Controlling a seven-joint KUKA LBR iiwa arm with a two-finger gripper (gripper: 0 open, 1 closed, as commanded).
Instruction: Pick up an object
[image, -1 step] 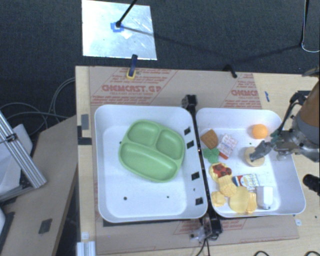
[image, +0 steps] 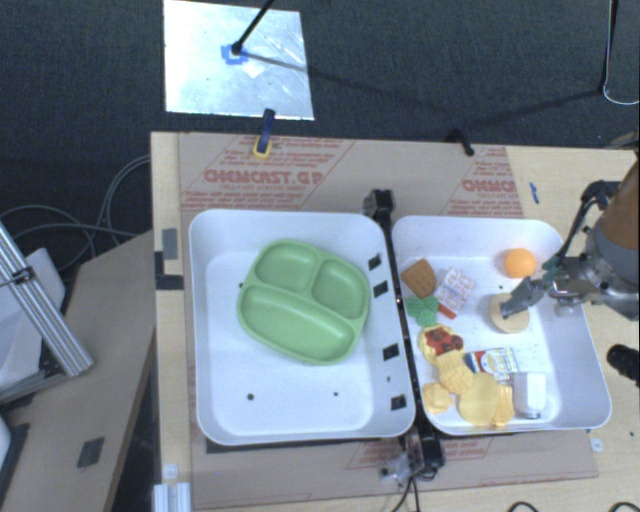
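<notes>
Gripper (image: 522, 296): we're hovering in the right bin (image: 575, 345), near its right edge.
Fingers: can't tell their state.
Round beige disc (image: 508, 317): lying directly under the fingertips.

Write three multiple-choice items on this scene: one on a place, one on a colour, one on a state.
1. Where does the green tray lie?
A. In the left bin
B. In the right bin
C. On the bench outside both bins

2. What colour is the ball near the right bin's far edge?
A. Blue
B. Orange
C. White

3. How does the green tray stand?
A. Upside down
B. Leaning on a bin wall
C. Flat, compartments facing up

Answers: 1 A, the tray sits alone inside the left bin. 2 B, the ball is plainly orange. 3 C, its three compartments show from above.
</notes>
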